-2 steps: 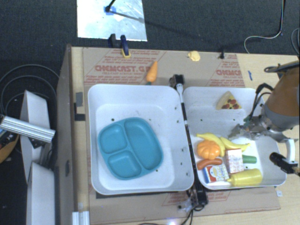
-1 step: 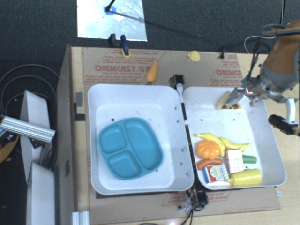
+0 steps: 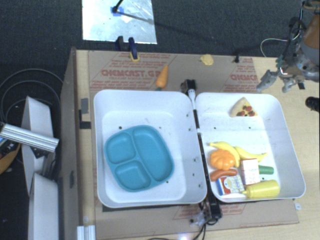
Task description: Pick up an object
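Nearest, along the right bin's [image 3: 280,134] front wall, a yellow bottle [image 3: 261,189] lies flat, long axis left-right; probably light, stiff and slick, best pinched across its middle. Beyond it, a banana [image 3: 231,149] and pizza slice [image 3: 243,108]. Farthest right, the gripper [image 3: 280,80] hangs spread and empty.
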`<state>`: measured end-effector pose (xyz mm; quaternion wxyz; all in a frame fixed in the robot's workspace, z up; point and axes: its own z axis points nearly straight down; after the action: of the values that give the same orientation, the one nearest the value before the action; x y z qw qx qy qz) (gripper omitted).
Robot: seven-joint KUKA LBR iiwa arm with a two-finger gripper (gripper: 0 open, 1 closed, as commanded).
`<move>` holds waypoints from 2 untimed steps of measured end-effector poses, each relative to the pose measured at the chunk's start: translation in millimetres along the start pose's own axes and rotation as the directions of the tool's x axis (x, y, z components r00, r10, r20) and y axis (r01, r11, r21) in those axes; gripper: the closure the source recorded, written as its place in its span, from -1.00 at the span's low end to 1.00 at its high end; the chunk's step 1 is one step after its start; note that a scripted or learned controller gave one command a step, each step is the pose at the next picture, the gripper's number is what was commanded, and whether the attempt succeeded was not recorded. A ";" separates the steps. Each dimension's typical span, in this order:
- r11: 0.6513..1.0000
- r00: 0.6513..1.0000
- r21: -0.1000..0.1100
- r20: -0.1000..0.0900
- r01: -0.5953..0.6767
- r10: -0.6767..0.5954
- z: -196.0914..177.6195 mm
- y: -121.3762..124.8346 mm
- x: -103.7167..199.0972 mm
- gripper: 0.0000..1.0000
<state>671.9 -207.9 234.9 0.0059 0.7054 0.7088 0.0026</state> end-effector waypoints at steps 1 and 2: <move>1.000 1.000 0.017 -0.006 -0.004 0.004 83.6 -41.0 2.3 -1.00; 1.000 1.000 0.013 -0.004 -0.006 0.006 57.7 -103.3 1.4 -1.00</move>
<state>569.3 -207.3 175.9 -0.0004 0.7076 0.7066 -0.0006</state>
